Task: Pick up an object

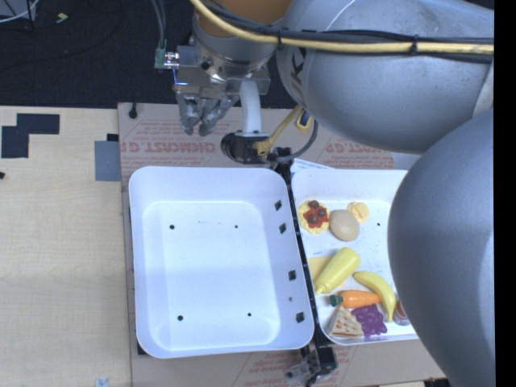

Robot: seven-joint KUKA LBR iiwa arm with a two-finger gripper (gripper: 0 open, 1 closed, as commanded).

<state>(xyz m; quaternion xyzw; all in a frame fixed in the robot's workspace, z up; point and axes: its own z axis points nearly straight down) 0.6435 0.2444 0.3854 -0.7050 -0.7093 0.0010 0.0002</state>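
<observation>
Camera view, from the near edge: in the right bin [379, 185] lie toy foods, a sandwich wedge [344, 324] touching purple grapes [370, 319], then a carrot [355, 299], a banana [376, 289], a yellow squash [336, 269], and farther back a beige egg [344, 225] beside a small tart [314, 216]. The left bin [145, 248] sits alongside. Beyond both bins, my claw [201, 120] hangs above the bench, its fingers drawn close together, gripping nothing.
</observation>
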